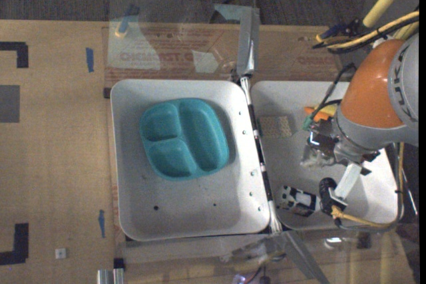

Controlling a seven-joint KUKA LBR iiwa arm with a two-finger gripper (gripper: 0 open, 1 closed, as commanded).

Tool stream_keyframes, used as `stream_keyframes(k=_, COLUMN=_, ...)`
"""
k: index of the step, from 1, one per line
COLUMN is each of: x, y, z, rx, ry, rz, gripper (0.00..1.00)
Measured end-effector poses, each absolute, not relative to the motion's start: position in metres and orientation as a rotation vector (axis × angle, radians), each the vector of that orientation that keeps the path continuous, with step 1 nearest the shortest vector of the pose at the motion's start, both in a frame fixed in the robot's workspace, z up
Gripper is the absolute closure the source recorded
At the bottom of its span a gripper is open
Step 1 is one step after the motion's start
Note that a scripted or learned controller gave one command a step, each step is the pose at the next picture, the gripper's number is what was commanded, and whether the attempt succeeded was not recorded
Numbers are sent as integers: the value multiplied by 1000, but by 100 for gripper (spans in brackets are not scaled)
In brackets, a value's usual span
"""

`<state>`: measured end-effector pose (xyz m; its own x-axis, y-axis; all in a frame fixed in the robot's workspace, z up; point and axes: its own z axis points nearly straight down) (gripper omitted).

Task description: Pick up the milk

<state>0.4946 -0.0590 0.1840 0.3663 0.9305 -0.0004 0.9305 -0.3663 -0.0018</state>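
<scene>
Jaws [313,155]: low inside the right bin, opening impossible to tell.
Milk: likely the small black-and-white cow-patterned carton [297,199], lying near that shallow white right bin's [279,100] front edge, apart from the jaws.
Neighbour: teal three-compartment plastic plate [185,138] in the left white bin [193,209].
Risk: closing here probably misses the carton.

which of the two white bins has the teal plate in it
The left bin: the teal divided plate lies in it, while the arm reaches over the right bin.
</scene>
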Motion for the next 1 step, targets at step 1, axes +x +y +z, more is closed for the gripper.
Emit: stream_keyframes(k=1, x=479, y=-147, z=171, rx=-2568, ry=-1806, rz=3, gripper=100)
